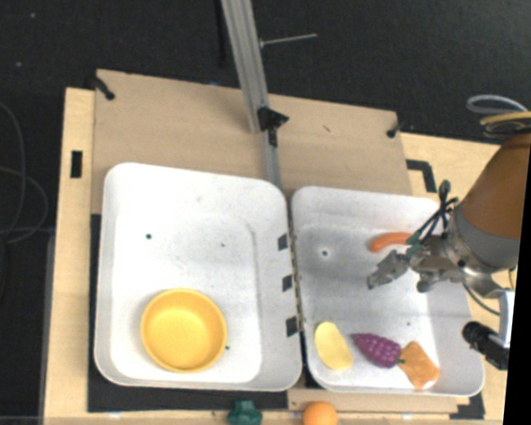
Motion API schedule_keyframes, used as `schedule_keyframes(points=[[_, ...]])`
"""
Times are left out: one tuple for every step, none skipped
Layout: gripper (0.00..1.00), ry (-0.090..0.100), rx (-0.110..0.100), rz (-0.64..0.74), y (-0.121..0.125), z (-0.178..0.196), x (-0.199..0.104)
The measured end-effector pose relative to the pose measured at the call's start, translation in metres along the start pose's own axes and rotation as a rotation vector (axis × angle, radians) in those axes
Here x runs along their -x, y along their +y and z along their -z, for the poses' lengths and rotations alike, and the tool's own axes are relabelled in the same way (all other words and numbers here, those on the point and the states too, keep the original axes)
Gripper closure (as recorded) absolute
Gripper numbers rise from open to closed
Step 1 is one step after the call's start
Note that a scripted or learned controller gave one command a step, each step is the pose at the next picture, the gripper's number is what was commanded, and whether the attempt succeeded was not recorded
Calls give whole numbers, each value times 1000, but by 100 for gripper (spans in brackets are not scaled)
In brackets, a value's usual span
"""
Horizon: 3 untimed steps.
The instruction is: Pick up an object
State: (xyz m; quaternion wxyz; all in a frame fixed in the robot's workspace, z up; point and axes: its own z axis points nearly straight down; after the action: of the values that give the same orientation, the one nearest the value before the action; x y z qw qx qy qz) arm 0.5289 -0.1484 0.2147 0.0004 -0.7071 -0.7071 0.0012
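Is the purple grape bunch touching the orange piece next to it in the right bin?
Touching. In the camera view the purple grape bunch butts against the orange piece near the right bin's front wall, with no white floor visible between them.

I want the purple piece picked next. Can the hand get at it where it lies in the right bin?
Probably yes. The hand hangs in the same bin, above the purple piece, and nothing covers it. The yellow piece and orange piece crowd its sides, though.
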Motion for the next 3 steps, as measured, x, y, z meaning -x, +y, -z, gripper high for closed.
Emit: schedule_keyframes(points=[[0,0,-1,0,-5,-44,-2],[0,0,-1,-1,-6,-86,-5],[100,1,8,-4,-3,-73,-4]])
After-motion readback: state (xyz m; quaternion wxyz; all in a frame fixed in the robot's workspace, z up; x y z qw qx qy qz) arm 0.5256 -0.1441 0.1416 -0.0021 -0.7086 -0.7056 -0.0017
